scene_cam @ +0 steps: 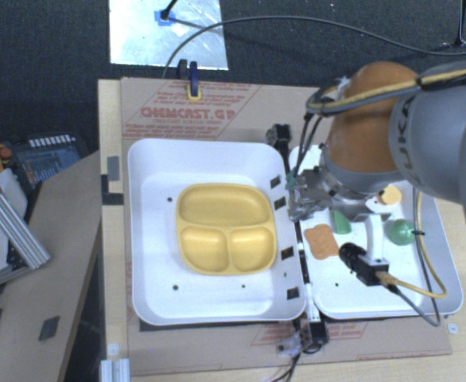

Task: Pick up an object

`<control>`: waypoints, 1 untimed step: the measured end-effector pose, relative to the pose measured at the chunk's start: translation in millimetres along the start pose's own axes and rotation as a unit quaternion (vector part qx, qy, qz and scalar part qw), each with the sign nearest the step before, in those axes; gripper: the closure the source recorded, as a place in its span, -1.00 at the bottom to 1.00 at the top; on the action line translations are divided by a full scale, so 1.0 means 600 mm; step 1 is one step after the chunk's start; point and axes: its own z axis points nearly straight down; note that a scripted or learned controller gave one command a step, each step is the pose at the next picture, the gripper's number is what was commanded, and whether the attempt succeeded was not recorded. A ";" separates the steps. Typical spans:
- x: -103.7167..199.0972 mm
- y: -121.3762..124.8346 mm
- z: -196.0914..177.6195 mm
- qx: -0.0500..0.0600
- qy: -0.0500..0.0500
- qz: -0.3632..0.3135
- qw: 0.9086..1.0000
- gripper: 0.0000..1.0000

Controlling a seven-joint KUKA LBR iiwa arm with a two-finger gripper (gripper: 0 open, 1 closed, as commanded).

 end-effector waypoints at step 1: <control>0.096 -0.017 0.011 0.000 0.000 -0.001 1.000 1.00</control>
